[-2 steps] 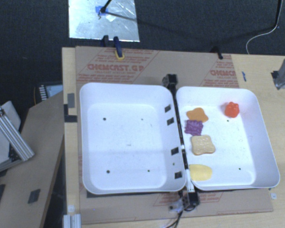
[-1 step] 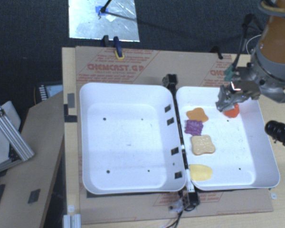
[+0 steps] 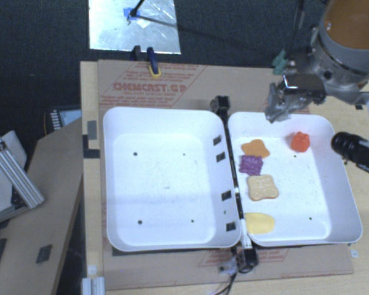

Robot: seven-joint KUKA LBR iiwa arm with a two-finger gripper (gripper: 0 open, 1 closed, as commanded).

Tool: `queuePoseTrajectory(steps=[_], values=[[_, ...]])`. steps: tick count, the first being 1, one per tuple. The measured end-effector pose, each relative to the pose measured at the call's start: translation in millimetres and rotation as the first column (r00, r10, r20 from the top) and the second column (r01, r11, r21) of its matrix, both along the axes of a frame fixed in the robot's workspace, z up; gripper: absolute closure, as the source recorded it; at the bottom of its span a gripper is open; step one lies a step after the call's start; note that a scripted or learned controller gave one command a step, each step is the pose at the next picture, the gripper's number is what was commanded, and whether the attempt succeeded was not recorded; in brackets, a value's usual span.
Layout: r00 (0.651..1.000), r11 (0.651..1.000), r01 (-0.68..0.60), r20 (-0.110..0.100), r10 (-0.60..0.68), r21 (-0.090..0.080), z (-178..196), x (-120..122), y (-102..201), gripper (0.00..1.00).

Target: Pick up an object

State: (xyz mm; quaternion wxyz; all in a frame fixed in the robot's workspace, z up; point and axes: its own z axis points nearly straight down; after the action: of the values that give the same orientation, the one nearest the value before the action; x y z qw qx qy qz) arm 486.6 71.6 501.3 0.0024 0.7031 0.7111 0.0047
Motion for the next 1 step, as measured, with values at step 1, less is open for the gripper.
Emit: queuePoseTrajectory(steps=[1], values=[[1.0, 1.0, 0.0, -0.005, 0.0, 0.0, 23.8, -0.4, 62.0, 1.0]])
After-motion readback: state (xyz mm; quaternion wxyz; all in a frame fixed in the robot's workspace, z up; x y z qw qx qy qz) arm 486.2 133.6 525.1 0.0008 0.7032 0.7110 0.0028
